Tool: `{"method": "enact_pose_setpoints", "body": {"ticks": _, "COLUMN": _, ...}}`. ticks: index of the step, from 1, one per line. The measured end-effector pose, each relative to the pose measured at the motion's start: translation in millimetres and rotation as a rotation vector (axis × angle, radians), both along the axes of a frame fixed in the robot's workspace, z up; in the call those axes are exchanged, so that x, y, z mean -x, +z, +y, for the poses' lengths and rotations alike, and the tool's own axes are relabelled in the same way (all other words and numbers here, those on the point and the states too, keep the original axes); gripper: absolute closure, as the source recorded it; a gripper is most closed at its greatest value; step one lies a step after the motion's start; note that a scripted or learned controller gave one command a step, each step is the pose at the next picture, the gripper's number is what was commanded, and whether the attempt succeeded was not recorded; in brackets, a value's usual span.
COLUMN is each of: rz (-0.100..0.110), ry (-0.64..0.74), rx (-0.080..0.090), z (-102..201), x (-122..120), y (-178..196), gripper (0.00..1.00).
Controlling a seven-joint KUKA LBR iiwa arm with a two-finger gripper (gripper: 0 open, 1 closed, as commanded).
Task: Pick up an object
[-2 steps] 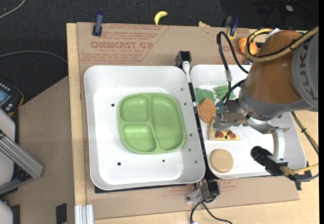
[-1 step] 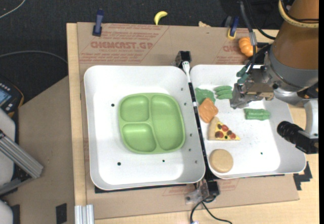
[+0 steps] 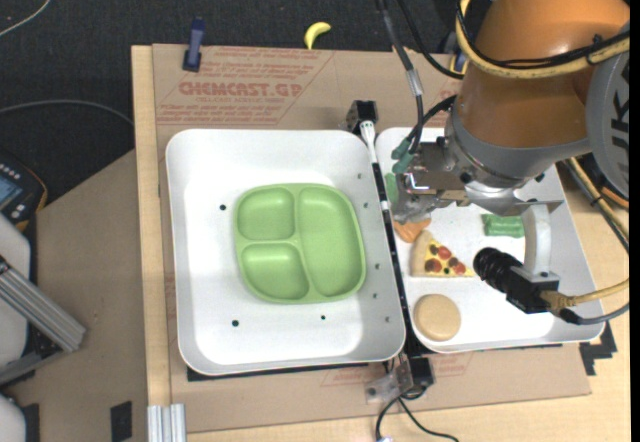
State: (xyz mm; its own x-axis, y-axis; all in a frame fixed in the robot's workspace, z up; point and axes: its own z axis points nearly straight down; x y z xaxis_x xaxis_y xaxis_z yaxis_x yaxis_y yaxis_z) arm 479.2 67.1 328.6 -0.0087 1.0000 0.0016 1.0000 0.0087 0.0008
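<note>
The right bin [image 3: 575,230] holds several small toys. An orange piece [image 3: 410,228] lies near its left wall, a pizza slice [image 3: 441,260] sits just below that, a round tan bun [image 3: 437,317] rests at the front, and a small green piece [image 3: 503,225] is farther right. My gripper [image 3: 413,198] hangs low over the left part of this bin, directly above the orange piece. The arm's orange band and wrist hide the back of the bin. Nothing can be seen held.
A green divided plate [image 3: 300,242] lies in the middle of the left bin [image 3: 195,230]. A black cylinder with a cable [image 3: 515,280] hangs over the right bin's front right. A blue clip [image 3: 194,44] and a yellow banana [image 3: 317,32] sit on the cardboard behind the bins.
</note>
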Motion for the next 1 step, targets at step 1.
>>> {"method": "enact_pose_setpoints", "body": {"ticks": 1, "rz": -0.009, "ry": -0.008, "rx": 0.001, "z": -16.2, "x": -0.9, "y": 74.8, "gripper": 1.00}}
